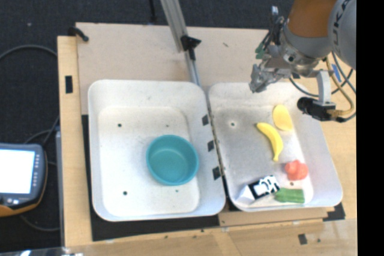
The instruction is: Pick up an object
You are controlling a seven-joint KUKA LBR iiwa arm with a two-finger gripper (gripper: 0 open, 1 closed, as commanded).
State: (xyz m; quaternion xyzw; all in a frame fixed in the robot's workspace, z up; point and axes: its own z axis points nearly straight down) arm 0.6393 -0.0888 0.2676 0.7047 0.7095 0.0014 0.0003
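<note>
My gripper [258, 84] hangs over the far edge of the right bin [240, 147], high above the floor of it, with nothing seen in it. In that bin lie a yellow banana [272, 139], a yellow lemon-like piece [282, 117] just beyond it, a red strawberry-like thing [296, 170], a green piece [290, 195] and a black-and-white block [263, 187] at the near edge. All these lie nearer to the camera and to the right of the gripper.
A teal bowl [173, 159] sits in the left bin [114, 129]. A slanted metal pole [174, 9] rises behind the bins. A screen pendant [21, 177] rests off the bench at far left.
</note>
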